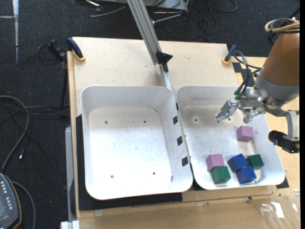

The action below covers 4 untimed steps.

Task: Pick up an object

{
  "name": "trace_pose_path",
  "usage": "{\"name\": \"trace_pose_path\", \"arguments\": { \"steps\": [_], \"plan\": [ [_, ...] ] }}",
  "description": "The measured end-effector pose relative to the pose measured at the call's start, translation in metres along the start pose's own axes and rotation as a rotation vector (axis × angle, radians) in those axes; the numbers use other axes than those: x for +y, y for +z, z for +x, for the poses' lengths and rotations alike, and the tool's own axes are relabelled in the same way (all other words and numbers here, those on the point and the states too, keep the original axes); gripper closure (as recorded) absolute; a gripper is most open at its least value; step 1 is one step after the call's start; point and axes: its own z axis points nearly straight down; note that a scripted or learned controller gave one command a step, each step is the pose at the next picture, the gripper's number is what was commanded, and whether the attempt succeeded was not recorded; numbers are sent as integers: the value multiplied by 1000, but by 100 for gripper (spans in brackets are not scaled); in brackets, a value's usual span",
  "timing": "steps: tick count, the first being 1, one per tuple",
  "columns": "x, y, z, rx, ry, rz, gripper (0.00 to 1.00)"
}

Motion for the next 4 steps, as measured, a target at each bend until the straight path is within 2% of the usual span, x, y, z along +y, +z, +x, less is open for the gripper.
{"name": "trace_pose_path", "arguments": {
  "steps": [1,2,3,4],
  "plan": [
    [-59,57,32,3,0,10,0],
    [-61,154,10,0,2,-2,0],
    [-60,143,11,0,1,-3,100],
    [-60,54,-8,-3,-1,-7,100]
  ]
}}
